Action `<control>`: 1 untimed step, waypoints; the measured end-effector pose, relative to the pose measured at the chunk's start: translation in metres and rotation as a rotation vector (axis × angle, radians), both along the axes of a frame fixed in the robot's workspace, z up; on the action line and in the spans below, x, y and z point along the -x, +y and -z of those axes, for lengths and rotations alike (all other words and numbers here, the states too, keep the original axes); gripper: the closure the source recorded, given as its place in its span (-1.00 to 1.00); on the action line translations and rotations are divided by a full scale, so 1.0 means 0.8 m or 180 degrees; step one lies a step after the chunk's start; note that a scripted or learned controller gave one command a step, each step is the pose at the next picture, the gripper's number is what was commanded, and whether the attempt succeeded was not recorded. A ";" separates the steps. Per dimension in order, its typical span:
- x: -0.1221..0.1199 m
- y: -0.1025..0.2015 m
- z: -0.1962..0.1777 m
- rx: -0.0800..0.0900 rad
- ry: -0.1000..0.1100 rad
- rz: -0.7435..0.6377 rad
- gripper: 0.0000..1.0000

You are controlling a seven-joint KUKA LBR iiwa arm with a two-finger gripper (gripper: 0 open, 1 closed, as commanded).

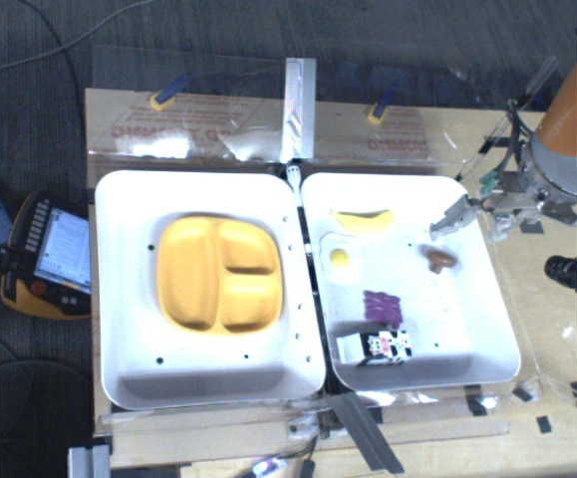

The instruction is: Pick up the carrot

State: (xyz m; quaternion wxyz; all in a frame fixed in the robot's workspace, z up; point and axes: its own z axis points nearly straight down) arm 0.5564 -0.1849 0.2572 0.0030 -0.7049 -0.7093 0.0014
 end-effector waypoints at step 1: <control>0.000 0.000 0.000 0.0000 0.0000 0.0000 -1.00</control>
